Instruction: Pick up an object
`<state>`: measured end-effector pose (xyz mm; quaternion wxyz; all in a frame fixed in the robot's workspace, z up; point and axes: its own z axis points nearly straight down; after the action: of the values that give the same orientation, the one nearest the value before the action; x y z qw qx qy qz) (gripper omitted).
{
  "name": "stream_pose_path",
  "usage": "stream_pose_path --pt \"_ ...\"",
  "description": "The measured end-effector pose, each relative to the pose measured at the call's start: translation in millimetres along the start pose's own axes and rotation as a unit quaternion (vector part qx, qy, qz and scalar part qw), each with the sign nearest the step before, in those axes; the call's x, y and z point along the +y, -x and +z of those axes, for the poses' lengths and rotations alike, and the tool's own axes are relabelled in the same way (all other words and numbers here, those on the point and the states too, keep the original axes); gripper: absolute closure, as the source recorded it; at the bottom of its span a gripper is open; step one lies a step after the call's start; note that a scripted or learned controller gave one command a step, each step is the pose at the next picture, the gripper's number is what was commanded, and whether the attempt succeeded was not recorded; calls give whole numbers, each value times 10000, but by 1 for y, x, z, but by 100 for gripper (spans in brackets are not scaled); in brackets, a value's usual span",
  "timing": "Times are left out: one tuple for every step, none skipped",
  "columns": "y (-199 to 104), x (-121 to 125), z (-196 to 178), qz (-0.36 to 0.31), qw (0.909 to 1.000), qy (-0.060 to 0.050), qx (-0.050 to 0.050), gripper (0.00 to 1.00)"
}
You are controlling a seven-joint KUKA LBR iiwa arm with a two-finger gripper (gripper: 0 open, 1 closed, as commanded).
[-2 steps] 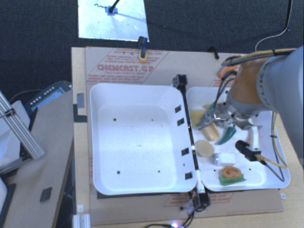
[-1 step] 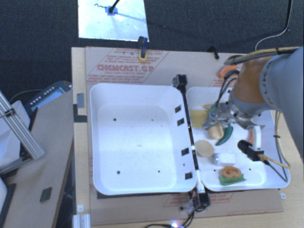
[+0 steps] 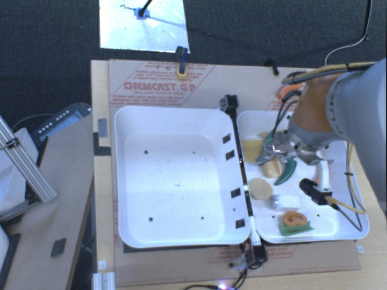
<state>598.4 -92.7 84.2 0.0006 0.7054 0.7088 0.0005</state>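
Note:
My gripper (image 3: 266, 156) is low in the right bin (image 3: 329, 217), at its left-middle, among several small items. A pale yellow piece (image 3: 250, 146) lies just left of it, and a curved green pepper-like piece (image 3: 288, 170) lies just to its right and front. A tan round disc (image 3: 261, 188) sits in front of the gripper near the bin's left wall. The view does not show anything held.
Toward the front of the right bin are a small white block (image 3: 289, 202) and an orange ring (image 3: 294, 217) resting on a green piece (image 3: 295, 227). A white and red item (image 3: 323, 173) lies at the right. The left bin (image 3: 175, 180) adjoins across a black-clipped divider.

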Motion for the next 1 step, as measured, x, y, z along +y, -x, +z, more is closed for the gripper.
stream_pose_path --pt "-9 -32 0 21 10000 -14 1 100"
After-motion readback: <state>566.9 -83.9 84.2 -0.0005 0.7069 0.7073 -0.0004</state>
